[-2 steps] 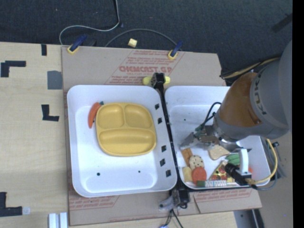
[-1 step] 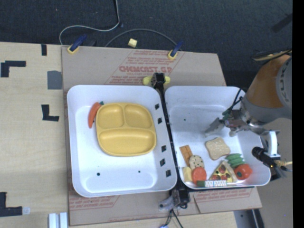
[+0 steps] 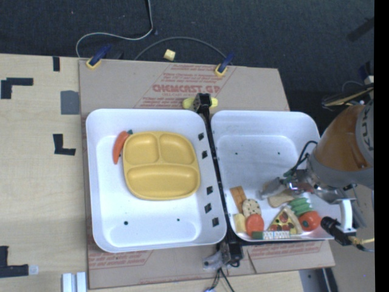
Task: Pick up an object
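- The KUKA arm (image 3: 346,145), grey with an orange band, reaches in from the right and leans over the right-hand bin (image 3: 261,123), its gripper (image 3: 287,184) low above the bin's floor.
- The gripper's metal tip points left; whether the fingers are open or closed cannot be told from this slant, and nothing can be seen between them.
- Just below the gripper lies a pale tan, flat piece (image 3: 281,198), touching or nearly touching the tip; which of the two cannot be told.
- The toy food crowds the near right corner of that bin: a slice of toy pizza (image 3: 285,221), a red tomato-like piece (image 3: 310,221) with a green piece (image 3: 299,204) beside it, a round spotted cookie (image 3: 250,207), a tan cracker-like bar (image 3: 237,194), a red piece (image 3: 255,224) and a yellow piece (image 3: 239,224) against the bin's near wall.
- The far half of the right-hand bin is bare white.
- In the left-hand bin (image 3: 103,224) sits a yellow divided plate (image 3: 161,166), three compartments, upright and level, toward the bin's far side.
- A toy carrot (image 3: 120,146), orange with a green top, lies just beside the plate's left edge.
- Both bins rest side by side on a cardboard sheet (image 3: 182,87) held by blue-and-yellow clamps (image 3: 96,59) on the wooden table (image 3: 36,181).
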